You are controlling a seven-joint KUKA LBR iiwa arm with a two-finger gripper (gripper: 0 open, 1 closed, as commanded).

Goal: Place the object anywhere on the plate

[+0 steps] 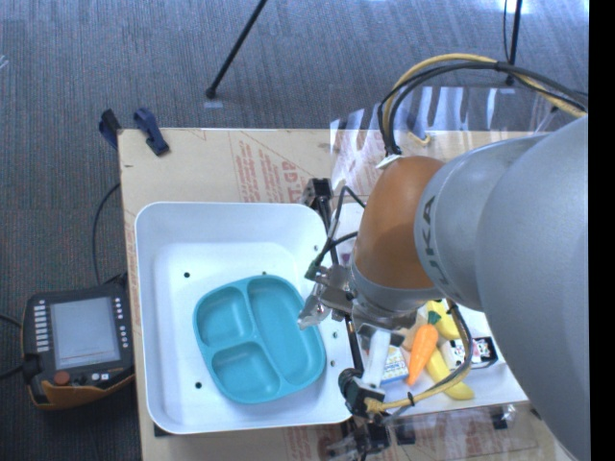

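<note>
A blue plate (258,339) with three compartments lies in the left white bin (168,248), and I see nothing on it. My arm reaches over the gap between the bins, its orange band (399,224) hiding most of the wrist. The gripper (313,312) pokes out below the wrist, right at the plate's right rim. Whether it carries anything is hidden by the wrist. In the right bin lie an orange toy carrot (420,349), a yellow banana-like toy (450,371) and a small white box (390,363).
The arm covers most of the right bin (500,377). A teach pendant (79,339) sits on the floor to the left of the bench. Blue clamps (149,131) grip the bench's far left corner. Cables loop over the arm.
</note>
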